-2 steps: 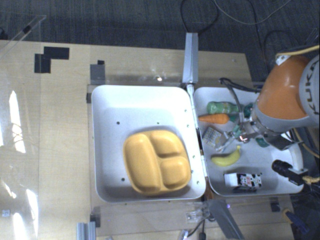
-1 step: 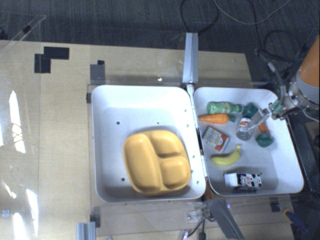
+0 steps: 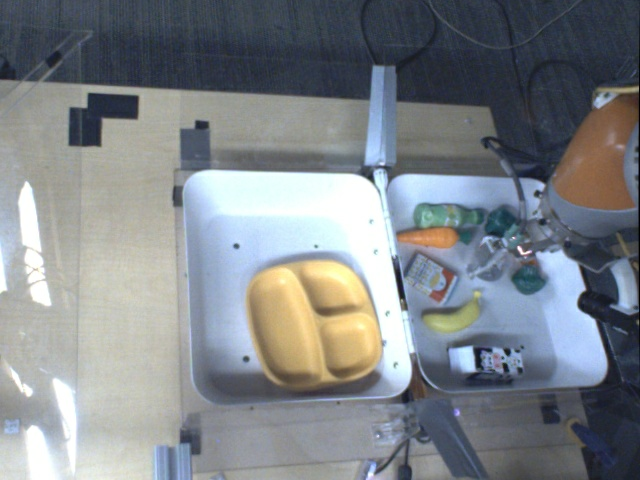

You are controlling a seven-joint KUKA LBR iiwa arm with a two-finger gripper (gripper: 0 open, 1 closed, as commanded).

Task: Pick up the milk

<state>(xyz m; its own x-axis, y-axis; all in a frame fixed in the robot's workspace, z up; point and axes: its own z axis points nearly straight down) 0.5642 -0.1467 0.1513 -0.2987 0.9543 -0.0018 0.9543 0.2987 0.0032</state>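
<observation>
From above, the gripper (image 3: 497, 253) is hanging over the upper part of the right bin (image 3: 590, 368), just beside a green bottle (image 3: 447, 215) and a carrot (image 3: 428, 237); how far its jaws are standing apart I cannot tell, and nothing is showing between them. The milk (image 3: 487, 360), a black-and-white carton, is lying on its side near that bin's front edge, below a banana (image 3: 452, 315), while a yellow tray (image 3: 313, 320) is sitting in the left bin (image 3: 215, 228).

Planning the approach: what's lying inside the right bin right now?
The right bin holds a green bottle, carrot, small carton, banana, dark green item and cow-patterned milk. The gripper covers part of the floor.
</observation>
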